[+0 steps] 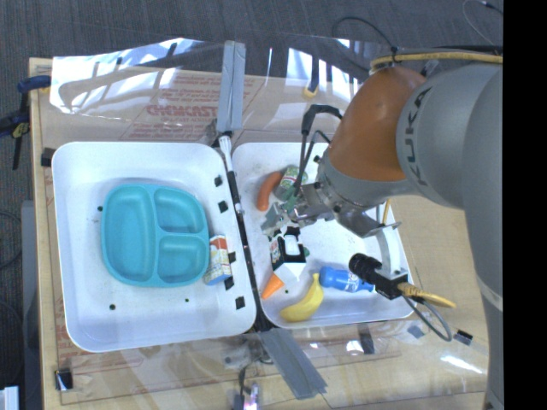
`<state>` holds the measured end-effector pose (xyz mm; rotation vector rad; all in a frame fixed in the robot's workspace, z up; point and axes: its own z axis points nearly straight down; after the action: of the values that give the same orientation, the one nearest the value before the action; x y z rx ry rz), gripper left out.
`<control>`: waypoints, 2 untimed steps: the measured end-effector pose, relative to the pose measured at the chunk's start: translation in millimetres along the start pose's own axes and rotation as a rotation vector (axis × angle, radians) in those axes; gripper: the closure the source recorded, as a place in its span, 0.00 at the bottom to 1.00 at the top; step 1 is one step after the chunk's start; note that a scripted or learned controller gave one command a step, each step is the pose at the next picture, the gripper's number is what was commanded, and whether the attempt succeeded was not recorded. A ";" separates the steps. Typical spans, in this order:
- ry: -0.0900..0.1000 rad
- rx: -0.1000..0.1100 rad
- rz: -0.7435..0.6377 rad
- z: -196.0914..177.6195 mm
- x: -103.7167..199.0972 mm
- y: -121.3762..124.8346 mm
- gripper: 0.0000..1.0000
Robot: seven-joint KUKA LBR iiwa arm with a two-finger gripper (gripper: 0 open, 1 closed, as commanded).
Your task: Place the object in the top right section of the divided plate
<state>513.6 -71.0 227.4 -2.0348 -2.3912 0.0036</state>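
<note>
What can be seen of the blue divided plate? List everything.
The divided plate is light blue, smooth and matte like plastic, with rounded corners and a raised rim. Ridges split it into three sections: one large one on the left side of the camera view and two smaller ones on the right. All three look bare. It lies flat on the floor of the left bin, about in the middle. A small can lies against its lower right edge.

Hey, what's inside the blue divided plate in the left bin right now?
The blue divided plate shows bare blue compartments, nothing lying in any of them. A small labelled can stands just outside its lower right edge, on the white left bin.
</note>
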 end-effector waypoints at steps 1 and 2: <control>-0.001 0.004 -0.030 39.6 77.7 21.0 1.00; -0.001 0.003 -0.030 39.4 77.4 21.0 0.00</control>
<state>521.9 8.8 187.9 -1.9982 -2.4197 0.0082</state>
